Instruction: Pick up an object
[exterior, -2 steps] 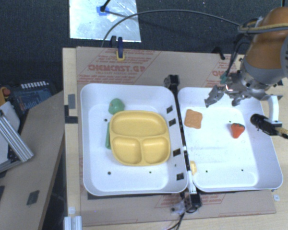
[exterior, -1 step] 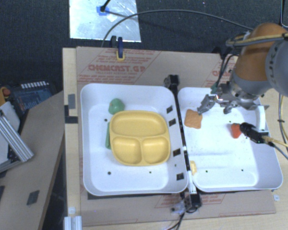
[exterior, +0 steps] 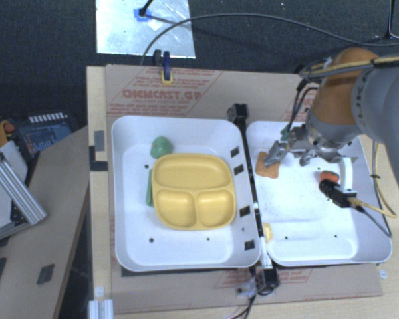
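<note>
The arm (exterior: 359, 92) reaches in from the right and hangs low over the right bin (exterior: 306, 244); its gripper (exterior: 277, 153) sits at the bin's upper left, fingers spread apart with a visible gap between them, nothing clamped in that gap as far as this view shows; just below and left of the fingertips lies an orange piece (exterior: 268, 167), flat on the bin floor near the divider (exterior: 247, 178); whether the fingers touch it is too close to call; a small orange-red bit (exterior: 329, 176) lies further right in the same bin, partly by the arm's cabling; over in the left bin (exterior: 130, 244) a yellow divided tray (exterior: 191, 190) rests in the middle with a green object (exterior: 161, 146) poking out behind its upper left edge; by my reading the approach looks done, the grasp itself not yet; closing and lifting are left.
</note>
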You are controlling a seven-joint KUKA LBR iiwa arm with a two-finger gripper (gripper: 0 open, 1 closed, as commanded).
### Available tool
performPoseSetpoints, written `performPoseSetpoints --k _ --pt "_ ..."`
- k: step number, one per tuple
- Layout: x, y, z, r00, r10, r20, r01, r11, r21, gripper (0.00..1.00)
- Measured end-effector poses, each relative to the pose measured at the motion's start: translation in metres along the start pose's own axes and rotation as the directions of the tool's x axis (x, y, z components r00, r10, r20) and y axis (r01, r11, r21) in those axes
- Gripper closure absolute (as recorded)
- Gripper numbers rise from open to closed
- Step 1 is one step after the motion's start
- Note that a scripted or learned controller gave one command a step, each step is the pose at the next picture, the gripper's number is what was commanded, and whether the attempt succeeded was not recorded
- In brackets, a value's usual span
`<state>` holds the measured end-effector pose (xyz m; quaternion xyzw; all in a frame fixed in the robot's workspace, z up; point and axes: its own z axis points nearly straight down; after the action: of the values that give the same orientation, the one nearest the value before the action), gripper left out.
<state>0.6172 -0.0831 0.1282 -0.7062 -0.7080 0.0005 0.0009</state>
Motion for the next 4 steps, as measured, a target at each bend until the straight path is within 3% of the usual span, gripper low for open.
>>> performPoseSetpoints --k 1,2,4 --pt "0.001 0.001 0.044 1.0 0.003 -0.001 -0.003 1.0 -0.004 0.0" --pt "0.001 0.004 0.03 1.0 0.002 -0.001 -0.002 1.0 -0.012 1.0" --pt "0.006 -0.001 -0.07 1.0 -0.002 0.001 0.002 1.0 -0.009 1.0"
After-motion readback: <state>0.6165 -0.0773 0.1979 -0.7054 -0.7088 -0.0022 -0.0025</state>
